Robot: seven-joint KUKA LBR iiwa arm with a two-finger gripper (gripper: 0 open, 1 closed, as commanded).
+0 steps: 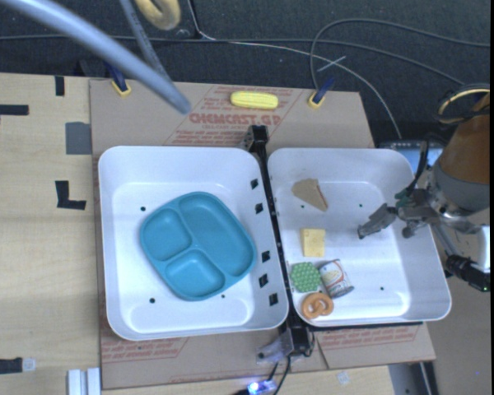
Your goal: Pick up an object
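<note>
- Camera view: hand (389,218) hung over the right bin (412,295), near its right wall, fingers spread wide, nothing between them.
- Candidate things all sat in the right bin: tan wedge (311,193) toward the back, yellow block (314,242) mid-bin, and at the front a tight cluster of green disc (305,276), small can (335,277) and pretzel (317,305).
- Left bin (115,220) held a blue tray (198,244); a yellow piece (253,99) lay on the worktop (33,220) behind the bins, apart from everything.
- Risk: hand was well apart from every item, so closing there would likely grab air.
- Risk: disc, can and pretzel lay touching or nearly so; going for one would probably nudge the others, or fingers would land on two at once.
- Risk: block and wedge looked flat and low; fingers could slide over them or scrape the bin floor.
- Risk: hand sat close to the right wall, so a slanted descent could clip the rim.
- Safest bet, as a judgement: the block, since it stood alone with room on both sides.
</note>
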